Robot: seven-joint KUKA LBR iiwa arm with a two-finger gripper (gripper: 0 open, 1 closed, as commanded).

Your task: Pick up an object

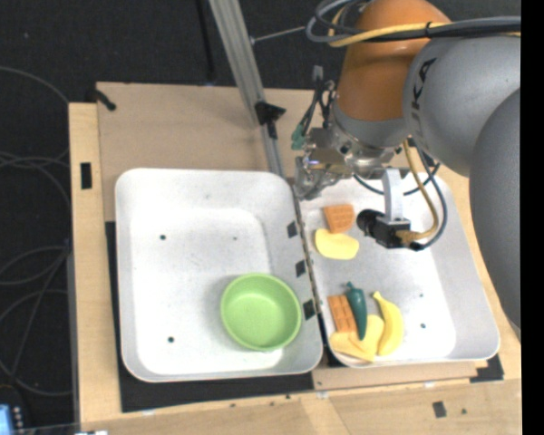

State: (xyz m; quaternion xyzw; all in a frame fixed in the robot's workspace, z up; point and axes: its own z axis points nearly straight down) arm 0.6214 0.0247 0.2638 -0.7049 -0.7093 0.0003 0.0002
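- The orange block (338, 217) lies near the right bin's (453, 284) far left corner, beside a pale yellow piece (335, 245).
- It looks light, stiff and easy to pinch across its flat sides.
- The gripper (310, 181) hovers just beyond it, toward the bin's far rim.
- Whether the jaws are released or clenched, I cannot tell.

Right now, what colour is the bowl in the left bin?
Light green; the bowl shows clearly in the camera view.

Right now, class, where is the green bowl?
In the camera view, the green bowl sits in the left bin, at its near right corner, just across the divider from the banana in the right bin.
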